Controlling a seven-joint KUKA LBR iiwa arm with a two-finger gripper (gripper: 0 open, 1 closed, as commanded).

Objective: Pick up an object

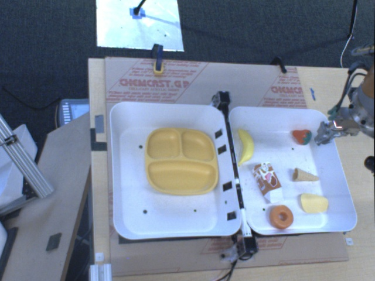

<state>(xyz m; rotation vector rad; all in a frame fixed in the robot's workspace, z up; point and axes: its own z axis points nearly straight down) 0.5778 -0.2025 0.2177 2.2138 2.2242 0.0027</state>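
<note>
Currently the nearest candidate for picking is a strawberry (302, 136), red with a green patch, lying in the right bin (345, 183) near its far right corner. It sits just beside the gripper (324, 134), which hangs at the bin's right rim with its tip close to the fruit; whether they touch is too fine to judge, and nothing is visibly held between the fingers. Whether those fingers are spread or closed cannot be told at this size.

5 other items lie in the same bin. A banana (246, 146) rests along the left side, close to the divider between the bins. Below it and a little right is a brown and white packet (267, 180), tilted. An ice cream cone (304, 175) lies on its side to the packet's right, point toward the packet. Nearer the front rim are an orange donut (281, 216) and a pale yellow wedge (314, 203), apart from each other.

The left bin (126, 174) holds 1 thing, a yellow plate (179, 160) with 3 compartments, lying flat near the middle.

Both bins sit on a brown board (193, 79) printed with red lettering, clamped at its far edge. The grey arm (358, 113) enters from the right.
</note>
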